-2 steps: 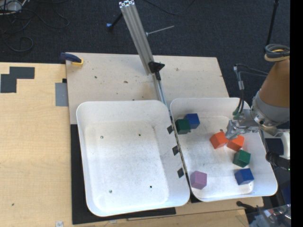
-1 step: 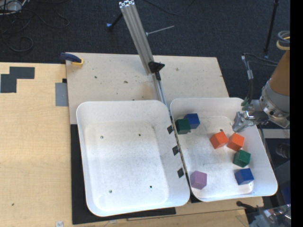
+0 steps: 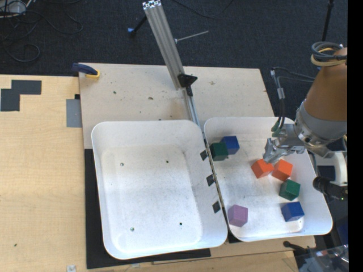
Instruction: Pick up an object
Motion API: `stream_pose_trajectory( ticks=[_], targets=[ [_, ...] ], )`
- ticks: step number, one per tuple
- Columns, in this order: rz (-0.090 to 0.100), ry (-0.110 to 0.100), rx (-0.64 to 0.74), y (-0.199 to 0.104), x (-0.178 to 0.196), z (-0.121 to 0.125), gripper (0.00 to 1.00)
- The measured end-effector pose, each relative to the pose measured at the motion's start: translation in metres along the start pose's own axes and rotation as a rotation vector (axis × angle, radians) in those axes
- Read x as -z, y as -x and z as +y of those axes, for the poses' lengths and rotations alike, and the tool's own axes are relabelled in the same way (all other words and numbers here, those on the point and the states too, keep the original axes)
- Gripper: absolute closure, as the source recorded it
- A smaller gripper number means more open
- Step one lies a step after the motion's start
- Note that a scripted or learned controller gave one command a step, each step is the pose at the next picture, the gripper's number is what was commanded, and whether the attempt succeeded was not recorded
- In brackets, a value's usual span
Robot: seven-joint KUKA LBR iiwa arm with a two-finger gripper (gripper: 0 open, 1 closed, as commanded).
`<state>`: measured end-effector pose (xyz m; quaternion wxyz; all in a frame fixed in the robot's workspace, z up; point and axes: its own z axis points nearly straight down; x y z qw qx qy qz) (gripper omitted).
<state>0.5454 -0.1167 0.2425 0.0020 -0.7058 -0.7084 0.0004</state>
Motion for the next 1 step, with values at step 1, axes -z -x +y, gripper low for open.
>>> stream_pose_trajectory(
  ticks=[1],
  targets=[
    [0.0,0.0,0.0,-0.0434,0.0015,-0.0033,1.0]
  ],
)
